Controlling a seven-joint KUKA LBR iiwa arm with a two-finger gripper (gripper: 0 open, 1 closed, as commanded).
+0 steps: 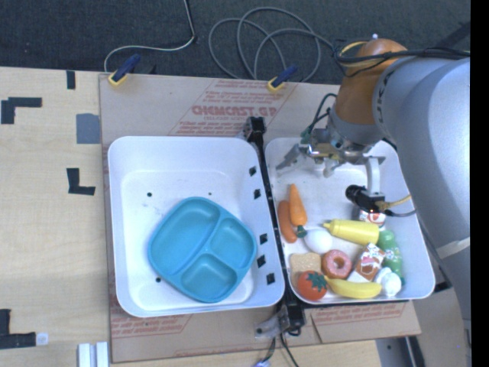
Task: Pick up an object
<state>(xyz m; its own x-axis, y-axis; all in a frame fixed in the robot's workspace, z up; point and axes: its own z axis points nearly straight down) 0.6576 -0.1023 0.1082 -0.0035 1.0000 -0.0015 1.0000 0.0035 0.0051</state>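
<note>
Toy food [336, 258] heaped below the raised gripper [309, 159].

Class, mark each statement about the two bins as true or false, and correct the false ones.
1. The blue tray lies in the left bin. True.
2. The carrot is in the left bin. False: it lies in the right bin.
3. The hand holds the banana. False: the banana lies at the right bin's near edge, apart from the hand.
4. A doughnut lies beside a tomato. True.
5. The hand hangs over the right bin's far end. True.
</note>
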